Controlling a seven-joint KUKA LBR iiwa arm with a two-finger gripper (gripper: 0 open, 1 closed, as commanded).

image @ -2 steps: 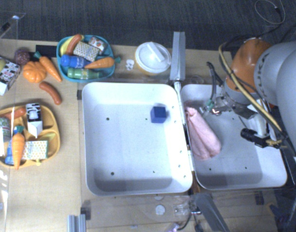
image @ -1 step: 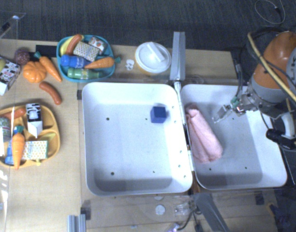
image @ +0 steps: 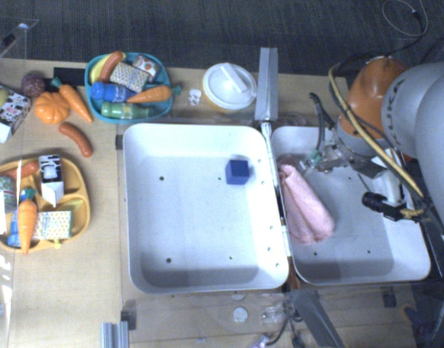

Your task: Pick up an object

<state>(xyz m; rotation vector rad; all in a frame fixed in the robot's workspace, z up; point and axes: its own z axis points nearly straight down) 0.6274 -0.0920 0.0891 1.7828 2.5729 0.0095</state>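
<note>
Pink and limp, the cloth lies bunched against the left wall of the right bin, and it looks light, soft, easy to crumple; best pinched at a raised fold near its top end. The pincer hangs just above that upper end, close by or maybe brushing it. Spread or pressed together? I cannot tell from here. Over in the left bin, a small blue cube looks stiff and light.
</note>
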